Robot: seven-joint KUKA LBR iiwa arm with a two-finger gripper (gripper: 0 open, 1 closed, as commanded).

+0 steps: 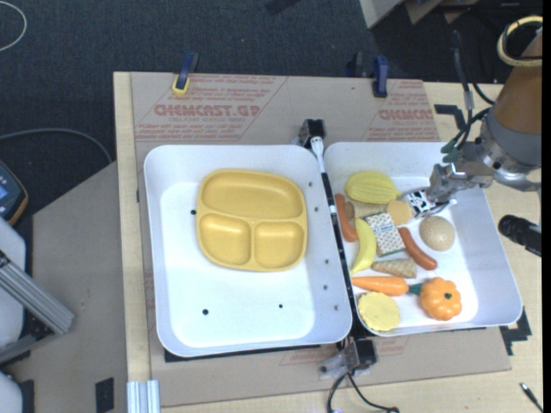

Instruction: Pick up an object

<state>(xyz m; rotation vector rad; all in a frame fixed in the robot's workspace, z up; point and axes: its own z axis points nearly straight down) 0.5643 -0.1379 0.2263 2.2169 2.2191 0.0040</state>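
Toy food lies heaped in the right bin [495,256]: a pumpkin [441,299], a carrot [379,285], a banana [367,246]. I have the hand [435,192] low over the pile's far edge, apparently approaching; its opening I cannot tell. Next, I judge, it must settle on one piece and close.

Reaching in from the right, arm [516,119] bent downward, orange band above wrist; tool [428,198] low, pointing left.
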